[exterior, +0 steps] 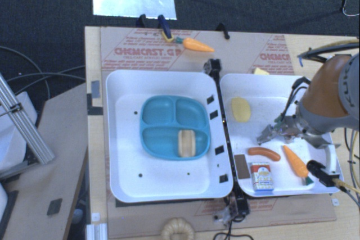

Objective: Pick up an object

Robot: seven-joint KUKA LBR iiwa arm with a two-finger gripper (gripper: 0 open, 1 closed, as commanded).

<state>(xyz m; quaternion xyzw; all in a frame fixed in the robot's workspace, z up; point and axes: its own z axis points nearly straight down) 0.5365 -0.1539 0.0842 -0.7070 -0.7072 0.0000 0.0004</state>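
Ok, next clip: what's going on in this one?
The arm's claw is down in the right bin, just above the sausage and beside the carrot; nothing shows between its fingers. A yellow piece and a small red box also lie there. In the left bin, a blue divided plate carries a bread-like piece.
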